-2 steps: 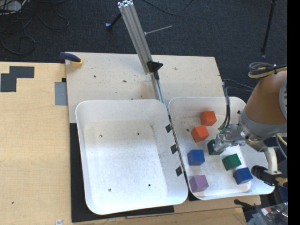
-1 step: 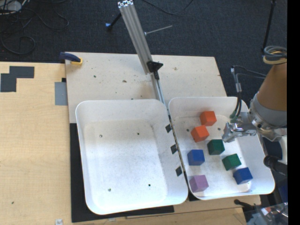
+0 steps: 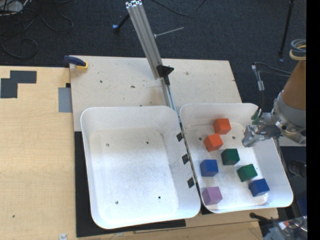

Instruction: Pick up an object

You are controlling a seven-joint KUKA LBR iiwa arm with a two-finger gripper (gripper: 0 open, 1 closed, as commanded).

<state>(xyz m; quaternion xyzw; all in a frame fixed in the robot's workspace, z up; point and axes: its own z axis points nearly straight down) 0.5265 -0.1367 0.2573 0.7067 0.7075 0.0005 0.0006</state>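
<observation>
Approach phase here: the gripper (image 3: 251, 135) hangs over the right bin (image 3: 235, 107) near its 3 o'clock rim, nothing visibly between its fingers. How wide it stands I cannot tell; the view is too coarse there. Candidates sit close by: two orange cubes (image 3: 222, 126) toward 10 o'clock of the bin, a dark green cube (image 3: 230, 157) at centre, a blue cube (image 3: 209, 167) and a purple cube (image 3: 212, 195) toward 7 o'clock. Next, I'd judge, it must centre over one cube and descend.
</observation>
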